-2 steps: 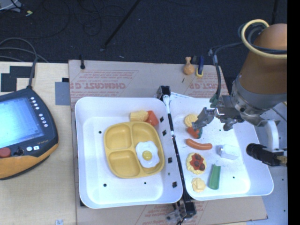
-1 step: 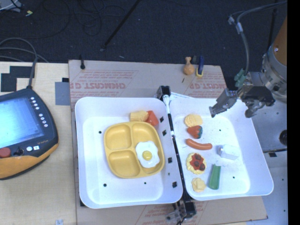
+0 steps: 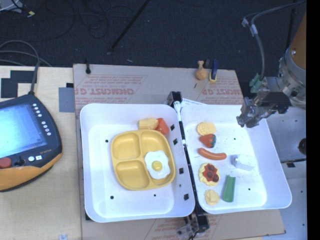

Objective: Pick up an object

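My gripper [image 3: 248,118] hangs over the upper right corner of the right bin [image 3: 270,154], above and to the right of the toy food, with nothing visibly between its tips. In the right bin lie a round cracker [image 3: 206,129], a red-and-green piece [image 3: 208,140], a hot dog sausage [image 3: 212,155], a small grey-white block [image 3: 241,163], a mini pizza [image 3: 209,173], a green stick [image 3: 229,188] and a pale cookie [image 3: 212,197]. The left bin [image 3: 95,159] holds a yellow divided tray [image 3: 129,159] with a fried egg [image 3: 158,165].
An orange-red piece [image 3: 162,126] and a yellow chunk [image 3: 148,123] sit at the tray's top edge. A teach pendant [image 3: 25,139] lies left of the bins. A small wooden peg [image 3: 201,72] and a blue clip [image 3: 213,70] stand behind the bins.
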Motion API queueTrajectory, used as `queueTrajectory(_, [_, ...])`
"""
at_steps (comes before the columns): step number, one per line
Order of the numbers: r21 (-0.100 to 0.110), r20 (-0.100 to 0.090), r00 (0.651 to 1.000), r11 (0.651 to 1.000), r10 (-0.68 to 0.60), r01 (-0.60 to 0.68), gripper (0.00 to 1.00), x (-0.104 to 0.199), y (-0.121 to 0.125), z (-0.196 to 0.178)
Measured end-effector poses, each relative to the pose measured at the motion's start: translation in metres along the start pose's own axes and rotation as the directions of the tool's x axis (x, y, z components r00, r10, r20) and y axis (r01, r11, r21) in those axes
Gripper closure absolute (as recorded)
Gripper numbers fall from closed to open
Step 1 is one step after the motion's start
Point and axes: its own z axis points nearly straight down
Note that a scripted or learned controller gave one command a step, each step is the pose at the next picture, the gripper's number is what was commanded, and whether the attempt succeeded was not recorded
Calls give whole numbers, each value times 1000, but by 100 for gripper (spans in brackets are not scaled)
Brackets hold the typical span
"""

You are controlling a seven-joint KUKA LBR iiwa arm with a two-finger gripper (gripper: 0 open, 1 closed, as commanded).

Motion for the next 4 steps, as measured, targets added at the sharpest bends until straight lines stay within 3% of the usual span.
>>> queueTrajectory(1, [-7, -1, 1000, 1000, 4, -4, 100, 50, 72, -40])
queueTrajectory(2, [2, -1, 1000, 1000, 11, -11, 100, 6, 35, -22])
queueTrajectory(3, [14, -1, 1000, 1000, 3, -3, 100, 87, -3, 129])
queueTrajectory(4, [-8, -1, 1000, 1000, 11, -11, 100, 40, 0, 43])
